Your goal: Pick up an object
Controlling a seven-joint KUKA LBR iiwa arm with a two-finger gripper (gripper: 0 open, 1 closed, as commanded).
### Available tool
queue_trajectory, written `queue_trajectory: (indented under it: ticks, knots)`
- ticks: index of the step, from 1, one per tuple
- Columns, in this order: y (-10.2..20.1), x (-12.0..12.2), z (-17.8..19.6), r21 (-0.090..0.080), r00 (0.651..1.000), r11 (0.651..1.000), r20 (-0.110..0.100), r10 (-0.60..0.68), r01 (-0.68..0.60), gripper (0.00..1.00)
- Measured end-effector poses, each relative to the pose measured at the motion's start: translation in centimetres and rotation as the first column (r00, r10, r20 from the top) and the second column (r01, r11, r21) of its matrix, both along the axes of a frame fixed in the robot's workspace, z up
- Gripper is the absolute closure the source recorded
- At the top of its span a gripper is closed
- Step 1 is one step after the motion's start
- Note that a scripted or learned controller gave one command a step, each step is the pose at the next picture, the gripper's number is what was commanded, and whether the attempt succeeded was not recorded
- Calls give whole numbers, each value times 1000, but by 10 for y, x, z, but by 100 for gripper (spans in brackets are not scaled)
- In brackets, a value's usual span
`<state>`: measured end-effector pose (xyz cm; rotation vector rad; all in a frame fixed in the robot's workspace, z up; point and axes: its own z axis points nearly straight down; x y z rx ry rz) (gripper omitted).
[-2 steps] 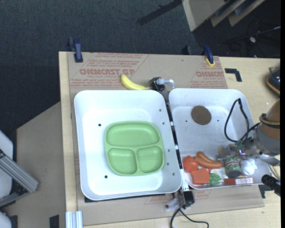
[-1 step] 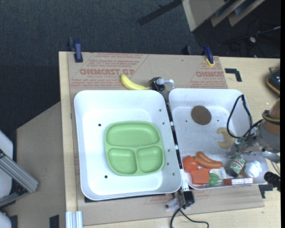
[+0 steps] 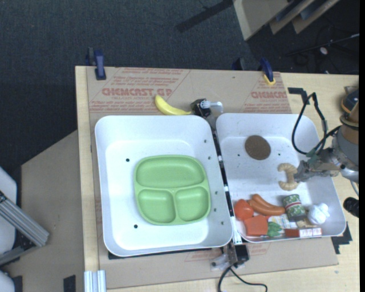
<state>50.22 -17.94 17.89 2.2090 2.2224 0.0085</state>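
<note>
While the green sectioned tray [image 3: 171,189] lay flat in the left bin [image 3: 108,171], a pale curved pastry-like piece [image 3: 288,175] sat in the right bin [image 3: 228,137], long axis near to far, just left of the gripper [image 3: 306,169], whose grip I couldn't make out.

Dark grey carpet floor [image 3: 51,68] surrounds the pale wooden bench [image 3: 57,171]; light furniture [image 3: 274,17] stands at top right.
</note>
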Motion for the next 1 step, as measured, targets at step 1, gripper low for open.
queue_trajectory:
  ticks: [1]
  knots:
    - [-2,-3,-5,2,1000,1000,-9,-5,5,0]
